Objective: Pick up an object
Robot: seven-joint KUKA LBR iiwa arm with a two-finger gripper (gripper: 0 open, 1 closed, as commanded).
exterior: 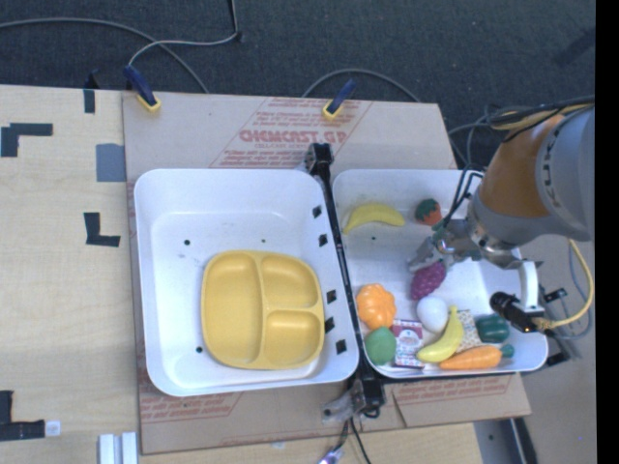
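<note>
Gripper [432, 250] low in right bin [387, 187]; finger state: cannot tell. Purple toy [427, 279] just below-left of tip, nearly touching, long axis slanting toward arm.

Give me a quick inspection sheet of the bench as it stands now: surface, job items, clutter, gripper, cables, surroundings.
Surface: cardboard sheet under two white bins, held by two clamps.
Job's things: right bin holds a banana, purple grapes, orange pepper, white egg, second banana, carrot, green fruit and a small tomato.
Clutter: yellow divided tray in the left bin.
Gripper: gripper low over the grapes; finger state unclear.
Cables: grey cable on the floor; yellow cable by the arm.
Surroundings: dark carpet, wooden tabletop.
</note>
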